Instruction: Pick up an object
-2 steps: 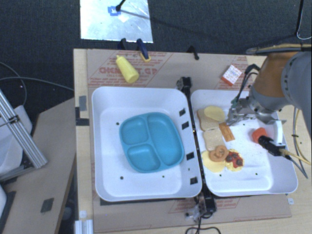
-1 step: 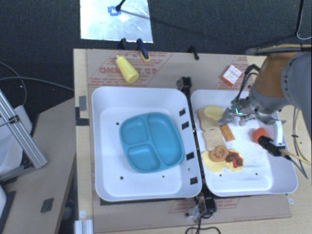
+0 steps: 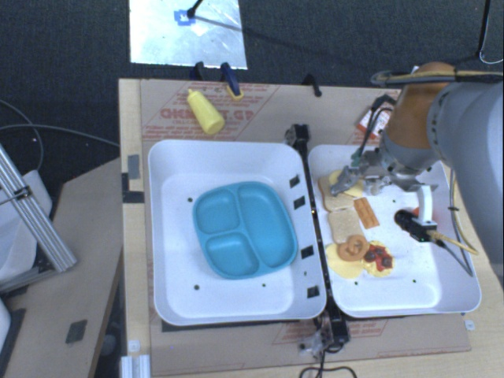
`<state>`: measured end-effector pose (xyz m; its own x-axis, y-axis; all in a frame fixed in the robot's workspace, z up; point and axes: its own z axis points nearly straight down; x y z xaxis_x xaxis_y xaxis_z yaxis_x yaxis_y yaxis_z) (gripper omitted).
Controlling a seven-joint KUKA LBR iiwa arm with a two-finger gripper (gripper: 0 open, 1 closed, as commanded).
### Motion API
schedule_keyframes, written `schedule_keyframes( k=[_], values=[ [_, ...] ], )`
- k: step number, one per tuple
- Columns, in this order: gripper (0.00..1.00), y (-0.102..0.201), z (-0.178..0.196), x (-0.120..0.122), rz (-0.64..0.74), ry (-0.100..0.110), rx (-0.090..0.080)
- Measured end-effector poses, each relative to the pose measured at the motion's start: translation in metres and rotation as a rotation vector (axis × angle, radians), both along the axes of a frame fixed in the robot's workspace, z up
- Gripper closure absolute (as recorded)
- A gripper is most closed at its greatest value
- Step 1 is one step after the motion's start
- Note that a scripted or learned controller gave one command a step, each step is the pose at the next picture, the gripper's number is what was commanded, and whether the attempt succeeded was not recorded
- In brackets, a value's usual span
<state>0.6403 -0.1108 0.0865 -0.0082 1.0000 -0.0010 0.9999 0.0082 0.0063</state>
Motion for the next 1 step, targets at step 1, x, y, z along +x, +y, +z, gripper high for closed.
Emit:
schedule_keyframes(
  k=[1],
  values=[
    [0.00,0.0260,0.0017,-0.0483,-0.008,-0.003,-0.001]
  ],
)
